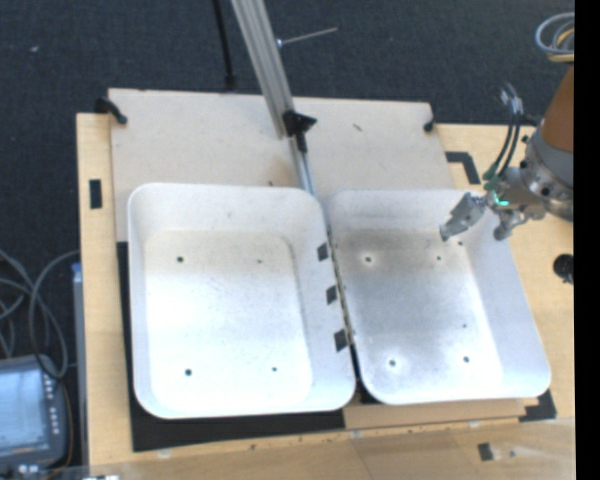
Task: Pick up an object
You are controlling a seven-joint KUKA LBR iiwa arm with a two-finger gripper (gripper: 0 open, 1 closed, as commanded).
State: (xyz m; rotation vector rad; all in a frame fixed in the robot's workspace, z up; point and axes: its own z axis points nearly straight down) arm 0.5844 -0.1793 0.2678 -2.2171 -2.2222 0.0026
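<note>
1. Monitor (18,413) with a small screen sits at the lower left of the frame, off the bench, with some loose grey cables (10,288) just above it on the dark floor.
2. Left bin (230,303) takes up the left-centre: white, shallow, speckled with grey scuffing, a few small dark dots on its floor. Can't see any object lying in it to pick.
3. A slanted aluminium rail (265,53) runs from the top centre down to the seam between the bins, ending at a black bracket (298,123).
4. Right bin (430,303) touches the left one along that seam. Same story, just scuffs and dots.
5. Gripper (477,218) hangs over the right bin's upper right corner, both fingers spread apart with nothing between them. The grey arm (550,168) comes in from the right edge.
</note>
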